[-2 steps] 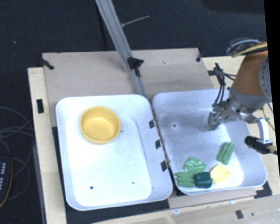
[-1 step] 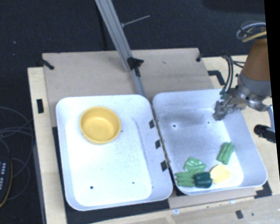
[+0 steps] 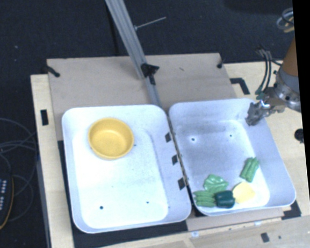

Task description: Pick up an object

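From my screen I see the table (image 3: 112,65) carrying two shallow white bins side by side. The left bin (image 3: 124,204) holds a yellow bowl (image 3: 111,138), upright, near its far left corner. The right bin (image 3: 215,137) has its things bunched along the near edge: a light green piece (image 3: 215,183) above a flatter green piece (image 3: 203,199), a dark green block (image 3: 224,199) touching that one on its right, a yellow lump (image 3: 244,193) just beside the dark block, and a ribbed green piece (image 3: 249,168) tilted a little further toward the right wall. A grey metal rail (image 3: 128,36) runs in at a slant from the top toward the gap between the bins. The arm comes in from the right, and its pincer (image 3: 254,113) sits over the far right corner of the right bin, well apart from the cluster; I cannot tell how it is set
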`<action>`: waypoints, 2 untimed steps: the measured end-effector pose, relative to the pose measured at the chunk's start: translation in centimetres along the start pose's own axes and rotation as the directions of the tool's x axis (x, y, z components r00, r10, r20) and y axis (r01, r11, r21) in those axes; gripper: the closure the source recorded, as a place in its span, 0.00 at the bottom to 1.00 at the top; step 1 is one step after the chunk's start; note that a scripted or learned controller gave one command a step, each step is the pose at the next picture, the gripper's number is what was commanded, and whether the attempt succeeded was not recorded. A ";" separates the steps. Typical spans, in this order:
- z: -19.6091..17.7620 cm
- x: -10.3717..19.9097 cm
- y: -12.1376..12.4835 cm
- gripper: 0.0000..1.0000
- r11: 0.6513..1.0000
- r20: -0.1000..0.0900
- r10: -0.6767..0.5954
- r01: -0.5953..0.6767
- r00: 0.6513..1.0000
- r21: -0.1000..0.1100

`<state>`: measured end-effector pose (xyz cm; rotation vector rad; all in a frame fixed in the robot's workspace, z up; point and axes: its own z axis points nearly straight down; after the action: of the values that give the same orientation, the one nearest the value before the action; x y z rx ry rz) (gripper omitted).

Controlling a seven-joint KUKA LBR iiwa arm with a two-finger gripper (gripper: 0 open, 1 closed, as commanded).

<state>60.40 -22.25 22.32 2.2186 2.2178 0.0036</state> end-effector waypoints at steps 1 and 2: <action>-5.3 -0.1 0.1 1.00 1.000 0.000 0.000 0.000 1.000 0.000; -5.3 4.8 -1.7 1.00 1.000 -0.002 -0.003 0.003 1.000 0.003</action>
<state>58.64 -17.42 27.58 2.2178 2.2239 0.0018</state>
